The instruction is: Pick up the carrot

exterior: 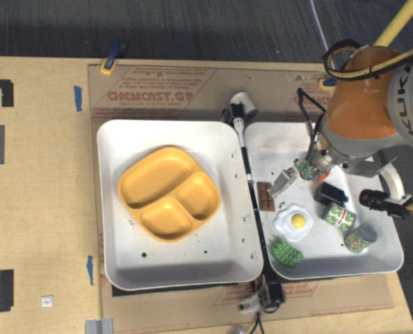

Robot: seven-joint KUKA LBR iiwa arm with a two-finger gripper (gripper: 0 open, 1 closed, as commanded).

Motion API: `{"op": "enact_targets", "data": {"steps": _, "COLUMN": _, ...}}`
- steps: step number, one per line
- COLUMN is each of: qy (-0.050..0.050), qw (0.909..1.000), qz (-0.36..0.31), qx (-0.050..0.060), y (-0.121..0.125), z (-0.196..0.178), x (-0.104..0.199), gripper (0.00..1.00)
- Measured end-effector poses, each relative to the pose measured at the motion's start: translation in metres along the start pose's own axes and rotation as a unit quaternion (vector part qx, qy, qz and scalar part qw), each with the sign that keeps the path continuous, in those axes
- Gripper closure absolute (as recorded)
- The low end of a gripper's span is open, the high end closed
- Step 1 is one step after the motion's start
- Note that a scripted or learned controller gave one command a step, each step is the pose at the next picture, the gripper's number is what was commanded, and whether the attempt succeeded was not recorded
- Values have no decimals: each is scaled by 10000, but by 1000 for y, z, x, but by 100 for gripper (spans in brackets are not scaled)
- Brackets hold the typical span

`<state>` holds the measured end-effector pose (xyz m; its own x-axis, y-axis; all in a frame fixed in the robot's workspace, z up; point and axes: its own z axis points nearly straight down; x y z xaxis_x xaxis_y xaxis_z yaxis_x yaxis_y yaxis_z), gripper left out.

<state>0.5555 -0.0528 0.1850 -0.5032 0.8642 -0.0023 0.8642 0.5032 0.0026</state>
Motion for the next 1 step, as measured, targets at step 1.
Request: {"op": "enact_targets", "data": {"steps": 1, "qy": 22, "qw": 9958, "qz": -920, "qx": 17, "y": -18, "z": 0, "x": 63, "gripper": 0}}
